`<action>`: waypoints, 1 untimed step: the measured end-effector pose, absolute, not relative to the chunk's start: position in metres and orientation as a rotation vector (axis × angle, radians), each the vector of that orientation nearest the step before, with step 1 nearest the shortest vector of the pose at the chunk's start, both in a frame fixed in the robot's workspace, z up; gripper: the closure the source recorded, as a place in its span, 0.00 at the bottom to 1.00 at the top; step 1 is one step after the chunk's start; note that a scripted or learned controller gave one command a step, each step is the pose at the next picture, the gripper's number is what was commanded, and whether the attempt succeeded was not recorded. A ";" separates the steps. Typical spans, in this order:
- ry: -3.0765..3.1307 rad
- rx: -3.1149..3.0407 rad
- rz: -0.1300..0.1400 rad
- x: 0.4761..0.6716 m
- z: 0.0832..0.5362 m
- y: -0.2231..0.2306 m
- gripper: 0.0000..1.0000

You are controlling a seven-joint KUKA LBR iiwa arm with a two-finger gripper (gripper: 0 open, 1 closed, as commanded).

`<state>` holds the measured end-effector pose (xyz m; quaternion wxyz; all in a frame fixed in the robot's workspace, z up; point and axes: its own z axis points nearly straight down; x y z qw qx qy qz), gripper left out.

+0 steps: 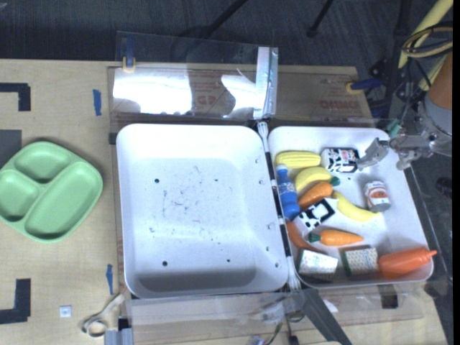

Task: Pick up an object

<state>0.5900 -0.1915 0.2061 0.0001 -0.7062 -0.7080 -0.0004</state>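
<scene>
While toys crowd the right bin (413, 214), the jaws' (388, 149) state cannot be told.

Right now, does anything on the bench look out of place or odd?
Nothing looks spilled or broken. The toy food is all crowded into the right bin, and a green divided plate sits apart on the bench, left of the left bin.
</scene>
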 end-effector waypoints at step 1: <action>-2.210 -2.253 -0.019 0.548 0.118 -0.157 0.00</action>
